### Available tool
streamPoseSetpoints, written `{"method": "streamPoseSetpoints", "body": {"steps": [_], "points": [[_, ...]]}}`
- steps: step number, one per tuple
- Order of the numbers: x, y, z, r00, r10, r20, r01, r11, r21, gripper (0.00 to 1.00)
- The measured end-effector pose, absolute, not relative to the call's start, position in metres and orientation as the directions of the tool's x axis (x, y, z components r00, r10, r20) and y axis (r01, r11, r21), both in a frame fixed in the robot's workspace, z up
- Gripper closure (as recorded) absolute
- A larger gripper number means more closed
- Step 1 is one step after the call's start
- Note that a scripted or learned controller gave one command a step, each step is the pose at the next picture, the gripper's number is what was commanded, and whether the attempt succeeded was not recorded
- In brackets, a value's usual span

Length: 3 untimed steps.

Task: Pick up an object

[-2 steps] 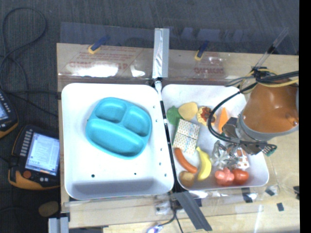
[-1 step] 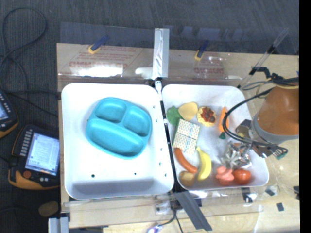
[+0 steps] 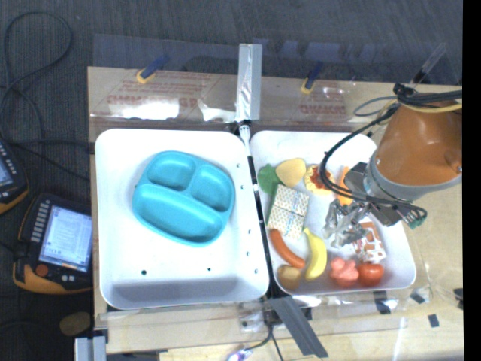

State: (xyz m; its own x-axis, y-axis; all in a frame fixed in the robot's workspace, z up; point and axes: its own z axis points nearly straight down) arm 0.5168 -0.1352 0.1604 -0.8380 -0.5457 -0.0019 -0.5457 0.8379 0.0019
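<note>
The right bin (image 3: 402, 265) holds several toy foods. Among them are a green piece (image 3: 267, 179), a yellow rounded piece (image 3: 291, 171), a checkered cracker (image 3: 288, 207), a sausage (image 3: 288, 248) and a banana (image 3: 316, 253). A brown lump (image 3: 289, 275), a pink piece (image 3: 344, 271), a red tomato (image 3: 370, 273) and an orange-and-white packet (image 3: 373, 244) lie there too. My gripper (image 3: 343, 226) hangs low over the middle right of this bin, just right of the banana and above the pink piece. The wrist hides what lies under it.
The left bin (image 3: 113, 277) carries a blue divided plate (image 3: 184, 195). Black cables (image 3: 338, 153) loop off the orange wrist band (image 3: 421, 145) over the right bin's far side. A handheld pendant (image 3: 56, 239) lies on the floor to the left.
</note>
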Motion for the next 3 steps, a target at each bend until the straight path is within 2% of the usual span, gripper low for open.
{"method": "streamPoseSetpoints", "body": {"steps": [1,2,3], "points": [[0.526,-0.171,0.119,-0.771,-0.636,0.0,-0.636,0.771,0.0,1.0],[0.563,-0.213,0.102,-0.641,-0.768,-0.011,-0.768,0.641,0.006,1.0],[0.514,-0.214,0.114,-0.509,-0.861,-0.011,-0.861,0.509,0.001,1.0]]}}
